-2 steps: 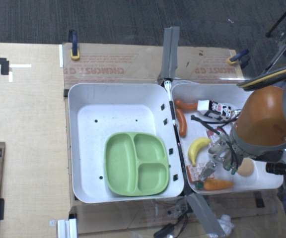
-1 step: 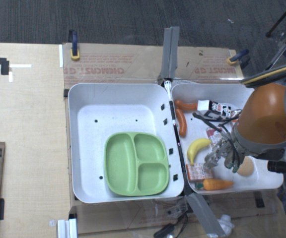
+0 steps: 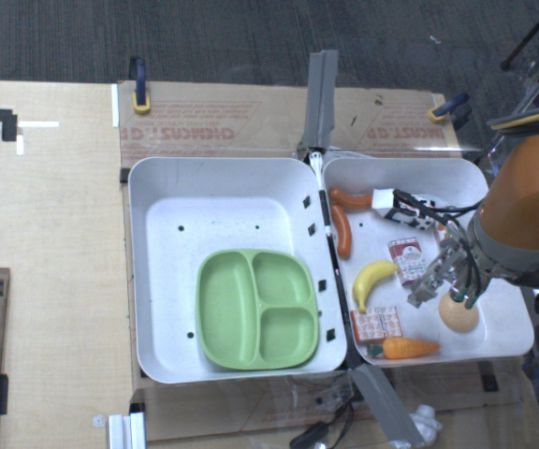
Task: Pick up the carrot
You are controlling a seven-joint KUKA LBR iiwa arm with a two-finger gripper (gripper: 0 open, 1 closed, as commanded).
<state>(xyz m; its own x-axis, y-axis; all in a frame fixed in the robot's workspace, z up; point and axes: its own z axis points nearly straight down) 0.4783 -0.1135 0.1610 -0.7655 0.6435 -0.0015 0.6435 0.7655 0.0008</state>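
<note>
Camera view: carrot (image 3: pixel 410 348) lies flat at the bottom edge of the right bin (image 3: pixel 471 170), lower right of frame, just below a small red-and-white packet (image 3: pixel 376 325) and left-below a tan egg-like ball (image 3: pixel 458 315). Hand (image 3: pixel 441 282) hangs over the right side of that bin, just above the ball and well clear of the carrot, nothing visible in its grasp; can't tell if it's released or clenched. Banana (image 3: pixel 371 281), two sausages (image 3: pixel 343 229) sit further up in that bin; green divided plate (image 3: pixel 258 309) in the left bin (image 3: pixel 157 251).
</note>
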